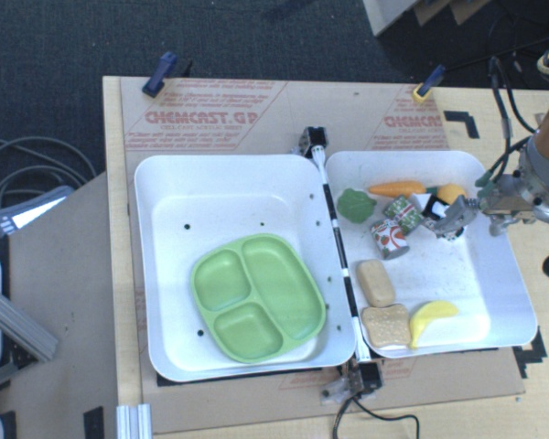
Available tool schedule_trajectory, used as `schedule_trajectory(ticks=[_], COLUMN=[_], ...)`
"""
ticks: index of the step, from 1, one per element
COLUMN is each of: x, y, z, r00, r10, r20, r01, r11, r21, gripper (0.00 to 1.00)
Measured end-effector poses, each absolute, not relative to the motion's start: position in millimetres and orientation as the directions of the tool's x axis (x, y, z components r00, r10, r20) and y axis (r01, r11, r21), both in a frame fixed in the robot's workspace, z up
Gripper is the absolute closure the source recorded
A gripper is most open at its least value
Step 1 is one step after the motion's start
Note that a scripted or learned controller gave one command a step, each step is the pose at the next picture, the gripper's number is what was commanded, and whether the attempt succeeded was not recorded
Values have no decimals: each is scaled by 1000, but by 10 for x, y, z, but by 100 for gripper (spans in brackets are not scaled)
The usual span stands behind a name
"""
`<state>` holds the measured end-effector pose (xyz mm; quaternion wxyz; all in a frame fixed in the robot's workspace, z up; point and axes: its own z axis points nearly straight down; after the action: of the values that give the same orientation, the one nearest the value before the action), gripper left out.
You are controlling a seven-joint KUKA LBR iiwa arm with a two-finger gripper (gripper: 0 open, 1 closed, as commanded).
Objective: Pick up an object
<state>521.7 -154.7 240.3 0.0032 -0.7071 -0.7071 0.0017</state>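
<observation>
Camera view: gripper (451, 219) low in right bin (494, 273), beside orange item (449, 193), red-and-green can (395, 226) just left; whether clenched or released, cannot tell. Also there: carrot (397, 188), green lump (356, 205), two bread pieces (377, 283), banana (432, 317). Left bin (165, 190) carrying green divided tray (256, 296).

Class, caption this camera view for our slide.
Grey two-finger gripper over right white bin of toy foods; green divided plate in left.
</observation>
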Motion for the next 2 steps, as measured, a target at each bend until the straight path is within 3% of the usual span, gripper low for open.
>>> schedule_trajectory(ticks=[1, 2], x=[5788, 5920], y=[-1374, -1076], z=[1611, 825], r00=[-1, 0], r10=[1000, 1000], r20=[2, 1], r01=[1000, 1000], r11=[1, 0], r21=[-7, -5], gripper=[0, 0])
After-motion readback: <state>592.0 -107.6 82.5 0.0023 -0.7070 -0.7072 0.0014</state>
